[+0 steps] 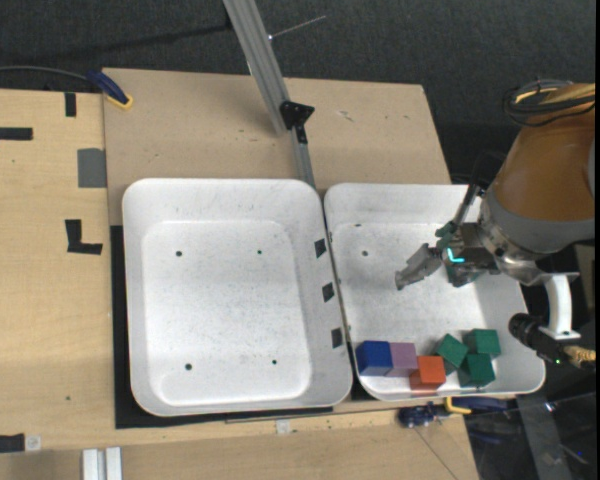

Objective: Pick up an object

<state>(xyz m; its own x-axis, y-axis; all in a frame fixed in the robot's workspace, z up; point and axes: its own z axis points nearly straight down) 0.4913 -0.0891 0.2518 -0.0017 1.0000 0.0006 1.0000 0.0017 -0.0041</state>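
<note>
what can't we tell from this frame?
- Gripper: seen from above at a slant, too small to tell if the jaws are open or shut, or whether they touch the right bin.
- Green blocks: pressed together in the near corner; their count is unclear.
- Purple block: partly covered by the blue block and orange block.
- Arm: cut off by the right edge.
</note>
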